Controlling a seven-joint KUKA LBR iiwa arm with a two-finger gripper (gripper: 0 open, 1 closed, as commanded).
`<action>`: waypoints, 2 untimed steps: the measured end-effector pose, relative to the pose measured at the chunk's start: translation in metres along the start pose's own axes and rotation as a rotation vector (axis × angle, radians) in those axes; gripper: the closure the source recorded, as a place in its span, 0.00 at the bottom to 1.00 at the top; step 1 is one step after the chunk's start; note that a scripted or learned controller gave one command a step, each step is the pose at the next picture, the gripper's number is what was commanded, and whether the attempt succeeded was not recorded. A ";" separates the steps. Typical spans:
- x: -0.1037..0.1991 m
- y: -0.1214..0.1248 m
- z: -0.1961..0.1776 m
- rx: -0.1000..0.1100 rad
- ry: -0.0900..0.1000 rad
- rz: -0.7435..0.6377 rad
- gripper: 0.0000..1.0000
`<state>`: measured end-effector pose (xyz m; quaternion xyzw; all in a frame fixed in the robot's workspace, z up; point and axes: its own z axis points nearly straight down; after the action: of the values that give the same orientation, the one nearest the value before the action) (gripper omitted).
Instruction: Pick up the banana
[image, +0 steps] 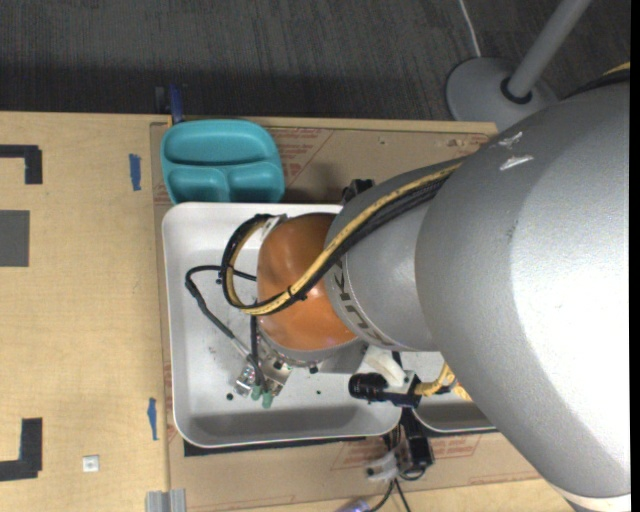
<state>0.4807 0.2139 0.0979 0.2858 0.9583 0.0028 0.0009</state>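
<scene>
As we look down on the table (80, 300), the big grey arm (520, 300) sweeps in from the right and blocks most of our sight on that side. Its orange band (290, 290) sits right over the middle of the left bin (172, 300), and below that band we pick out the gripper (262, 388), pointing down and low over the bin's white floor, towards the front half. It is small and partly shadowed from up here, so we cannot tell whether it is spread or pressed together, and we see nothing caught in it. Black cables (205, 300) loop out from the wrist over the left half of this bin, with a yellow cable (330, 240) running up along the arm.

Now, over to the right bin (455, 422): just its front rim peeks out under the arm. Right at the arm's edge there, a sliver of yellow (446, 379) shows beside a black connector (365, 386). We cannot tell whether that is the banana or more cabling.

Behind the left bin, touching its far rim, lies a teal tray (222, 160) with moulded compartments. Blue tape marks (135, 170) dot the table to the left.
</scene>
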 end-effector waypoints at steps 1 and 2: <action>0.000 0.001 -0.010 -0.002 -0.001 0.001 1.00; 0.000 0.002 -0.020 -0.005 -0.002 0.002 1.00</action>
<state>0.4817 0.2151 0.1177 0.2869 0.9580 0.0049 0.0026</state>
